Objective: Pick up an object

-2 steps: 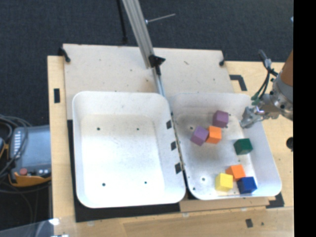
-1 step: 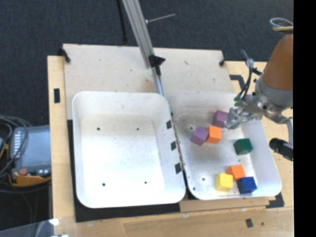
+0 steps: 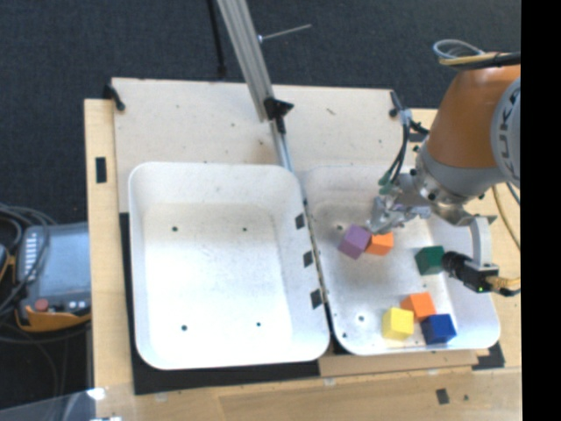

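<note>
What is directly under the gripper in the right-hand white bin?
Below the gripper sit a small orange block and a purple cube, touching. The arm covers the right white bin's floor behind them.

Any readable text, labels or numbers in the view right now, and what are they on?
"UK": part of large grey lettering on the arm, cut off at the frame edge.
Pendant beside the left bin: markings too small and blurred to read.
Blocks in the right bin: no lettering visible.

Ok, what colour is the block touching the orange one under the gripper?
Purple block, seen in the camera view.
</note>
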Available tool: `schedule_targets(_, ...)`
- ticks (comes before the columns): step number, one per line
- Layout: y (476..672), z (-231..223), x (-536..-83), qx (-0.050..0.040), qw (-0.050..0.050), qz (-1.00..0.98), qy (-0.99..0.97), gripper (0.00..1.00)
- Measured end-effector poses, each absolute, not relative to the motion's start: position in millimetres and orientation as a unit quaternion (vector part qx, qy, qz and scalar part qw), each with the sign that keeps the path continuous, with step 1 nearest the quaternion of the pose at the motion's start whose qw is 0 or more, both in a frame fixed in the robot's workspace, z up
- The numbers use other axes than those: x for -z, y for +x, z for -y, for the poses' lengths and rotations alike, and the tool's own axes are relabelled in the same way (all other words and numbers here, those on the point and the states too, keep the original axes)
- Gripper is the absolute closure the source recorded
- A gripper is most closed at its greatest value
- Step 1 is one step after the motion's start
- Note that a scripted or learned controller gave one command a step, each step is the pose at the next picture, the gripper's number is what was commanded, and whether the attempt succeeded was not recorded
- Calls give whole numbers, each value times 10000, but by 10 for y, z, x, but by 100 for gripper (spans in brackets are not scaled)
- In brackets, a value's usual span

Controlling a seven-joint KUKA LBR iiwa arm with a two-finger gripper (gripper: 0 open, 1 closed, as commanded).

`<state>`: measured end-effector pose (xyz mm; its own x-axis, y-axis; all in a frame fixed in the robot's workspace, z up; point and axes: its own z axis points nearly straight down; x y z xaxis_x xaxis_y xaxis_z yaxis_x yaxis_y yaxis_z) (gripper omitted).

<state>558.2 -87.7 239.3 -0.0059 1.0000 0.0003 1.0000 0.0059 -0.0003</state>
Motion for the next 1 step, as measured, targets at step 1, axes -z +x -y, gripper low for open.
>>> schedule_targets(1, 5539, 290, -2472, 9, 11, 7101, -7041, 100)
